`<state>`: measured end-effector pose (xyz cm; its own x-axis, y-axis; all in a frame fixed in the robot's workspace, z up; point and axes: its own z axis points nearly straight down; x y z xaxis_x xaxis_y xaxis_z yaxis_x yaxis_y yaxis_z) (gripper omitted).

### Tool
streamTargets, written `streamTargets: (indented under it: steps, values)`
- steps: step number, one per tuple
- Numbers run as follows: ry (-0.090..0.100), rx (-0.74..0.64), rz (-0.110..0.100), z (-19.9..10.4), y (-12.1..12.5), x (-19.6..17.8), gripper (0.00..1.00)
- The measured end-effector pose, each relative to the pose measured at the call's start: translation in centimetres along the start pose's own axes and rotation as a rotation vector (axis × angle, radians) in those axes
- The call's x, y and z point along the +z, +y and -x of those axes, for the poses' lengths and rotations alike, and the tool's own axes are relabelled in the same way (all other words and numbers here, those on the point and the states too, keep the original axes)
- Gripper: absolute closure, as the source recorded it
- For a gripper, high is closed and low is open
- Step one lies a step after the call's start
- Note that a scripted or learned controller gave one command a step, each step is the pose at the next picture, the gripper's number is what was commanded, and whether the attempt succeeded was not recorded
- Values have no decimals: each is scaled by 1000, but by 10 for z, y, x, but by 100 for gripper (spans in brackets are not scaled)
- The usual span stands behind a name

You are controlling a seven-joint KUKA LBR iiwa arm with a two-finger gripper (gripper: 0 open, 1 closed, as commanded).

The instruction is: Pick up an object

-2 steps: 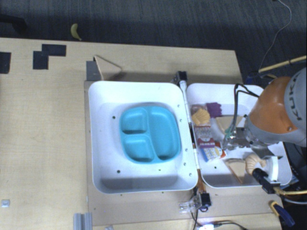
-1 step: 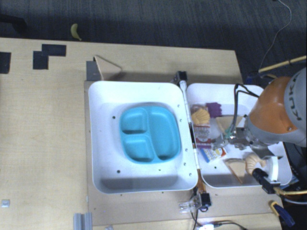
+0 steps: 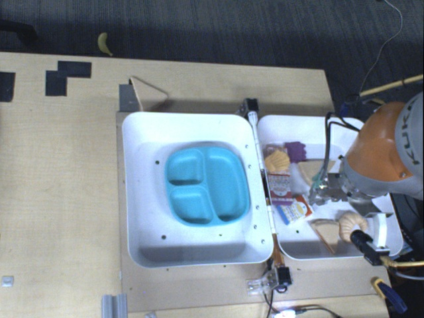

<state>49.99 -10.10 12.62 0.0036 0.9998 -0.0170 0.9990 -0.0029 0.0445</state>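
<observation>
The right bin (image 3: 285,247) holds a jumble of small objects: a tan shell-shaped piece (image 3: 277,159), a purple item (image 3: 295,151), a red-and-white packet (image 3: 291,207), a pale piece (image 3: 309,172), a tan wedge (image 3: 326,230) and a beige rounded object (image 3: 348,224). My gripper (image 3: 322,192) reaches down into this bin from the right, just right of the packet and above the tan wedge. The wrist hides its fingertips. A blue three-compartment tray (image 3: 205,184) lies in the left bin (image 3: 142,177).
The arm's orange band (image 3: 377,148) and grey wrist cover the right part of the right bin. A black-and-white divider bar (image 3: 260,158) runs between the bins. Bare wooden bench (image 3: 59,197) spreads to the left, with black tape marks at the far left.
</observation>
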Motion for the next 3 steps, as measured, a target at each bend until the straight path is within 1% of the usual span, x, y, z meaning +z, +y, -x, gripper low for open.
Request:
streamTargets:
  steps: [1, 2, 3]
  values:
    - [0, 0, 0, 0, 0, 0, 0]
    - [5, 1, -15, -5, -4, 19, 0]
    - [14, -6, -24, -9, -4, 12, 100]
